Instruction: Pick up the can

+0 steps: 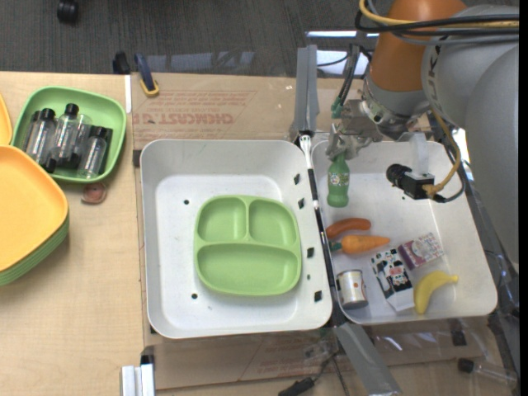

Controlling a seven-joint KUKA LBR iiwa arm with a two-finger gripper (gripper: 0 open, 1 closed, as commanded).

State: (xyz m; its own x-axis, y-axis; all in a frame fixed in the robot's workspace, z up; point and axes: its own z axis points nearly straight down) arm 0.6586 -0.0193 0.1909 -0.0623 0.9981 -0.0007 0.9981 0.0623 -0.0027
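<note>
The can (352,288) is small and silver and lies in the front left corner of the right bin (462,304). My gripper (341,143) hangs at the far left of that bin, well behind the can. It is right over the cap of a green bottle (338,183). Whether it touches the bottle is unclear.
Between the bottle and the can lie a red chili (350,226) and an orange carrot (363,242). A small carton (402,272) and a banana (432,289) lie to the can's right. The left bin (165,180) holds a green divided plate (247,246). Orange plates (25,213) and a green tray of bottles (70,134) sit far left.
</note>
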